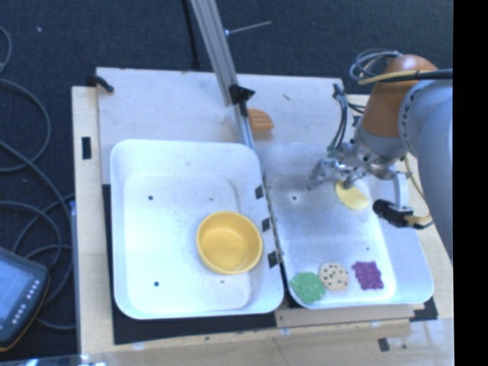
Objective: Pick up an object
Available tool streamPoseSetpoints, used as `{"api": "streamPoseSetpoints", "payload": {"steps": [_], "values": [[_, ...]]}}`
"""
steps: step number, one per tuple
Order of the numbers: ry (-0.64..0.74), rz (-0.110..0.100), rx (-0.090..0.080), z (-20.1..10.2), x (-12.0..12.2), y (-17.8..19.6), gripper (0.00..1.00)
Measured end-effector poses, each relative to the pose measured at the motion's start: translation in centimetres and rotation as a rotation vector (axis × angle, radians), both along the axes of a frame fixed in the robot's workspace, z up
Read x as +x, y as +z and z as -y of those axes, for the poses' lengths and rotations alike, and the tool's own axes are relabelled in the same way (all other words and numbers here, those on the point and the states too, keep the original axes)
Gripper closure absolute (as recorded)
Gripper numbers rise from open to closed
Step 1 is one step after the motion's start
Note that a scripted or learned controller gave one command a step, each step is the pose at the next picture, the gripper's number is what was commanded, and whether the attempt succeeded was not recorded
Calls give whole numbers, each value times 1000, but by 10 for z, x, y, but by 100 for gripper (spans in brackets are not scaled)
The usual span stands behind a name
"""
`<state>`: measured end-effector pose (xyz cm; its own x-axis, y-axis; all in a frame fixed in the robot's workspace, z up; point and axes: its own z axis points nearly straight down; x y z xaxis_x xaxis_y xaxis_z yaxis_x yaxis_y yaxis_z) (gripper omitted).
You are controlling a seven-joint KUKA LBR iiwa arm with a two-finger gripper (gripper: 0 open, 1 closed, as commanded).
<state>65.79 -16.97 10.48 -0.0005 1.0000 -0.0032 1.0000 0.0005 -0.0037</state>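
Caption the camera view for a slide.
Arm's claw sits by a yellow piece in the right bin; yellow bowl in the left bin.

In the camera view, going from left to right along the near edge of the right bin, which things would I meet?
Green piece → round speckled cookie → purple piece. All three lie in the right bin.

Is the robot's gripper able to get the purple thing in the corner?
Probably yes. The purple piece lies flat in the right bin, with open floor between it and the gripper. Only the cookie sits beside it.
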Motion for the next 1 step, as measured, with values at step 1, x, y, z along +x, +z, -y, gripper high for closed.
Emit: {"api": "streamPoseSetpoints", "payload": {"steps": [1], "values": [[1, 8, -2, 1, 2, 15, 100]]}}
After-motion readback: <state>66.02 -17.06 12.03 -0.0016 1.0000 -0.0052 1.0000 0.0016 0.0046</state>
